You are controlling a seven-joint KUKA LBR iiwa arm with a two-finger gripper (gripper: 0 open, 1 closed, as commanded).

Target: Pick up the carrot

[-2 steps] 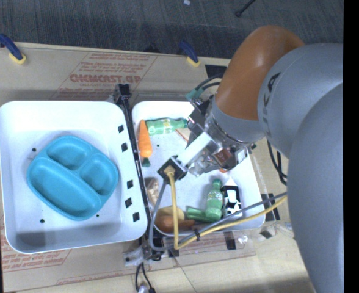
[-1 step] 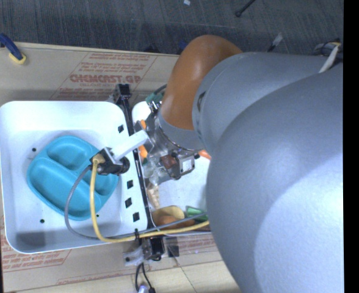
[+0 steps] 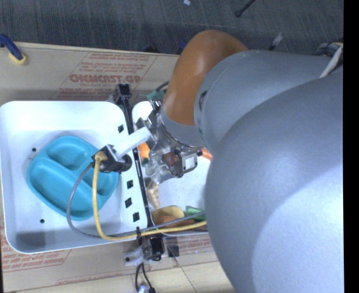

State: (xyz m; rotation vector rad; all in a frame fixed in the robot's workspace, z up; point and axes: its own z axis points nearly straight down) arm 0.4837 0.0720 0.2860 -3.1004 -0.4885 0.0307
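Looking down from the fixed camera: the grey arm [image 3: 271, 163] covers most of the right bin [image 3: 173, 197], its orange band [image 3: 188, 81] sitting above the wrist. The gripper [image 3: 161, 157] hangs low over the right bin, just beside the divider between the bins; its tips are buried in wrist hardware and shadow, so I cannot tell how the claw stands or whether it has anything.

Carrot [image 3: 144, 151]: only an orange sliver shows, in the right bin next to the divider, touching or just under the gripper body. Another orange scrap peeks out at the arm's edge; hard to tell whether it belongs to the carrot.

Left bin [image 3: 8, 182] holds a blue sectioned tray [image 3: 69, 176]. A yellow cable [image 3: 97, 206] and grey hose loop over it. A tan object [image 3: 167, 213] and something green lie near the right bin's front, largely cut off by the arm.
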